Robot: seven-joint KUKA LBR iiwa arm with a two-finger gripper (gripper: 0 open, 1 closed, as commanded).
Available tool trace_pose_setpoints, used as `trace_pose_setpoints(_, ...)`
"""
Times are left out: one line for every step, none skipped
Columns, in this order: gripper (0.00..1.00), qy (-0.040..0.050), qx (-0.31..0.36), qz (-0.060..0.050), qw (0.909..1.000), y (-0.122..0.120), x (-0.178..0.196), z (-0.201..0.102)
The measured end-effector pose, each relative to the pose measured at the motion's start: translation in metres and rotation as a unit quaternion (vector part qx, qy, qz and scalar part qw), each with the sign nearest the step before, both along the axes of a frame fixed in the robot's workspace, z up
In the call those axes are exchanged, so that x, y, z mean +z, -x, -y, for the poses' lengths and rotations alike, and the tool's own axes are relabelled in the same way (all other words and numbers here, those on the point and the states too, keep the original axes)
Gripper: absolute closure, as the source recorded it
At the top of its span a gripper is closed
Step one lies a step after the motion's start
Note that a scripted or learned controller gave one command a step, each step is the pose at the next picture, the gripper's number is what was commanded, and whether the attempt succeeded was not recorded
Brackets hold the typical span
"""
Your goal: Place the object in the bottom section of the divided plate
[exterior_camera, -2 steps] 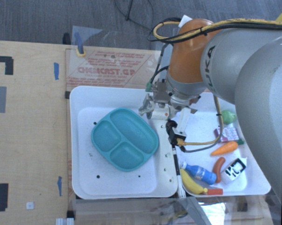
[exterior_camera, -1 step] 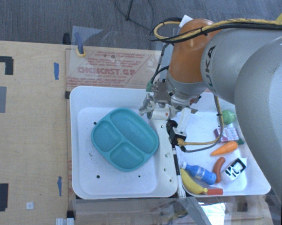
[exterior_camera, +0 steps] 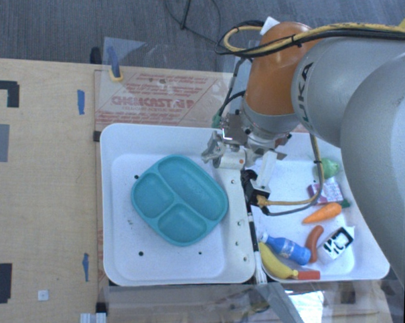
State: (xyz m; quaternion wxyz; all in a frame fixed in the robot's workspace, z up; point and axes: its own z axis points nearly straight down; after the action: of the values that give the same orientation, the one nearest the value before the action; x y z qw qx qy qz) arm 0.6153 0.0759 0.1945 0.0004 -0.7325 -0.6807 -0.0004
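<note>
A teal divided plate [exterior_camera: 179, 200] lies in the left bin [exterior_camera: 122, 154], a little right of its middle. It has three sections, and nothing lies in any of them, including the bottom one [exterior_camera: 181, 225]. My gripper [exterior_camera: 220, 151] hangs below the orange wrist band, over the ridge between the two bins, just above the plate's upper right rim. I see no object at the gripper. Several small items lie in the right bin [exterior_camera: 369, 262]: an orange carrot [exterior_camera: 323, 212], a brown sausage [exterior_camera: 313, 241], a blue bottle [exterior_camera: 287, 248] and a yellow banana [exterior_camera: 276, 263].
A black-and-white box [exterior_camera: 337, 243], a purple packet [exterior_camera: 328, 191] and a green piece [exterior_camera: 330, 168] also lie in the right bin. The grey arm covers the upper right of the view. A black cable [exterior_camera: 281, 204] loops down from the wrist.
</note>
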Motion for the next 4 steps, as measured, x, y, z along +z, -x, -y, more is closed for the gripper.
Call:
trace_pose_setpoints(0.00, 0.0001, 0.000, 0.000, 1.0000, 0.000, 0.000, 0.000)
trace_pose_setpoints(1.00, -0.0003, -0.003, 0.001, 1.0000, -0.001, 0.010, 0.002)
trace_pose_setpoints(1.00, 0.0004, 0.027, -0.002, 0.9996, 0.041, 0.028, -0.072)
trace_pose_setpoints(0.00, 0.0003, 0.027, -0.001, 0.9996, 0.041, 0.028, -0.071)
